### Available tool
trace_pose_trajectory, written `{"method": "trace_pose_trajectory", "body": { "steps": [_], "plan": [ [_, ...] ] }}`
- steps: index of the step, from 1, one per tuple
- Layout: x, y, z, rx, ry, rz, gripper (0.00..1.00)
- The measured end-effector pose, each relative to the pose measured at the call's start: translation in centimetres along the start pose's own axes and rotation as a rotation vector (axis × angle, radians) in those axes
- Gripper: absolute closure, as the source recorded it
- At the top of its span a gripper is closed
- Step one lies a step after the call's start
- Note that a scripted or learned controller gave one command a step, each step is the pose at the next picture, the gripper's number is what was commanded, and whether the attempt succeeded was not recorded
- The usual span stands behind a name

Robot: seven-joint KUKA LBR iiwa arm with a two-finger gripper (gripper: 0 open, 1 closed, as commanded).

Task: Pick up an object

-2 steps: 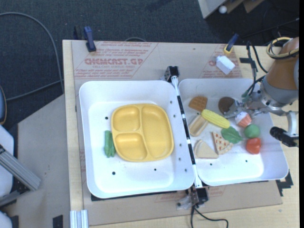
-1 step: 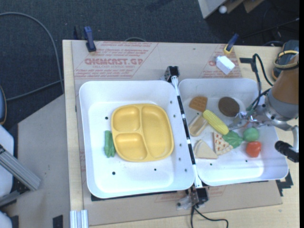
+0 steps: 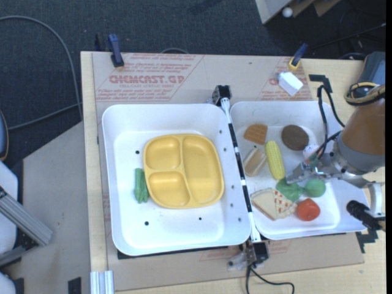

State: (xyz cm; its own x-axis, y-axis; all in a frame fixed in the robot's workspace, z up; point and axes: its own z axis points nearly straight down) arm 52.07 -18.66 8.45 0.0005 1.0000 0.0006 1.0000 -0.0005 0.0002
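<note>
Right bin (image 3: 269, 112): pincer (image 3: 304, 175) over bumpy green veg (image 3: 293, 190); can't tell if gripping.

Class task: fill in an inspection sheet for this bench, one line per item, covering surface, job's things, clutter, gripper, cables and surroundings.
Surface: bench bearing left bin and right bin.
Job's things: in right bin, corn, tomato, sandwich, brown disc, bread pieces, green items.
Clutter: in left bin, yellow tray with a green pod beside it.
Gripper: gripper low over the green items; grasp not confirmed.
Cables: grey cable on floor; black cable by arm.
Surroundings: dark carpet.
</note>
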Motion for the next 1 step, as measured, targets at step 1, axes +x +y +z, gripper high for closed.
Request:
{"method": "trace_pose_trajectory", "body": {
  "steps": [1],
  "plan": [
    [7.95, 2.10, 0.01, 0.000, 0.000, -0.002, 0.00]
  ]
}}
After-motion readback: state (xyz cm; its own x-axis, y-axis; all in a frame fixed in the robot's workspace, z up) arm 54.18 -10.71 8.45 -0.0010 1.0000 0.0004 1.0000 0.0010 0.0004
